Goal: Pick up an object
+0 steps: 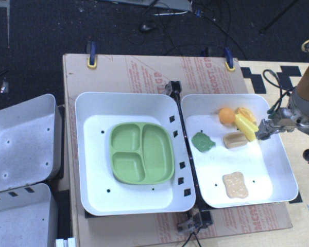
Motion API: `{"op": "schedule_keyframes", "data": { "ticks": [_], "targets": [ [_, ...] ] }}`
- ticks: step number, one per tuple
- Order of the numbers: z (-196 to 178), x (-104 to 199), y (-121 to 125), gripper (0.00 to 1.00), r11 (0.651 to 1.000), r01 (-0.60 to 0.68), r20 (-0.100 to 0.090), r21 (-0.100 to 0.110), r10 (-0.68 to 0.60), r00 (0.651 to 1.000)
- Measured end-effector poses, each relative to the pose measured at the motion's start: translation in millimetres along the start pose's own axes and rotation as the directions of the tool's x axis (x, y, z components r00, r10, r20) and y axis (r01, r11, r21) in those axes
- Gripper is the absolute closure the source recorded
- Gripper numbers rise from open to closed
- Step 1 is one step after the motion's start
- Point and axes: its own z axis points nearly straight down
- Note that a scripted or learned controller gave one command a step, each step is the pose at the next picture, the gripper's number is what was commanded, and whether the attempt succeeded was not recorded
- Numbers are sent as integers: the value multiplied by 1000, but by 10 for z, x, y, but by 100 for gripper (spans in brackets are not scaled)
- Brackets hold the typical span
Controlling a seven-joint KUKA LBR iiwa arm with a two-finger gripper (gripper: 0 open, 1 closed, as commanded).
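Note:
The right bin holds several small objects. An orange ball lies at the back, with a yellow-orange pastry-like piece beside it. A yellow banana-shaped piece lies just in front of them, over a tan block. A green leafy lump lies near the bin's left wall, and a tan bread slice lies near the front. My gripper hangs at the bin's right side, just right of the yellow piece's end. I see nothing held in it.
The left bin holds a green divided plate. A black divider runs between the bins. Spare white bins sit off the bench at the left. Cables trail by the arm at the right.

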Motion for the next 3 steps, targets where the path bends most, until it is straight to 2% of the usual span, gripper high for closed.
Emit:
{"op": "schedule_keyframes", "data": {
  "ticks": [2,3],
  "targets": [
    [-949,54,16,100,1000,1,1,-2,-1,1000],
    [-980,523,147,100,1000,4,-1,3,-4,1000]
  ]
}}
